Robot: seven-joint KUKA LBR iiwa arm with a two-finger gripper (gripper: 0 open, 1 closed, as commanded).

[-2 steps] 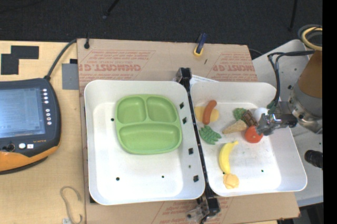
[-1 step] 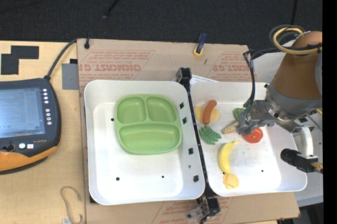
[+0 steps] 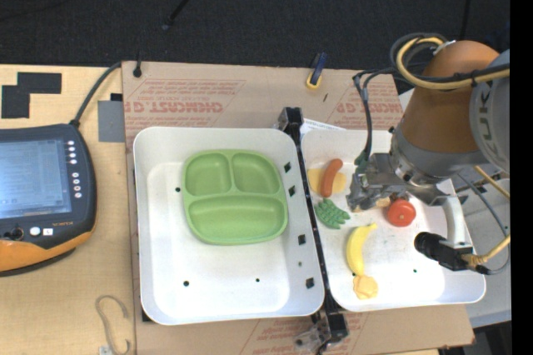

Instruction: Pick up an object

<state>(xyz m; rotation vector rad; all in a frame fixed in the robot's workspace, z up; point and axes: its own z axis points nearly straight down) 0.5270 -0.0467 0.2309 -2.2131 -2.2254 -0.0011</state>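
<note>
curved yellow banana (image 3: 358,247), round red tomato (image 3: 401,212)

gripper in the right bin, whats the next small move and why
Probably a short drop straight down. The gripper sits over the right bin floor among the toy food, with the hot dog and green leafy piece on one side and the tomato on the other. Nothing shows between its fingers, so no pick looks made yet.

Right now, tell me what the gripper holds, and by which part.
Cannot be told: the gripper sits low in the right bin beside the tomato, its tips hidden.
</note>
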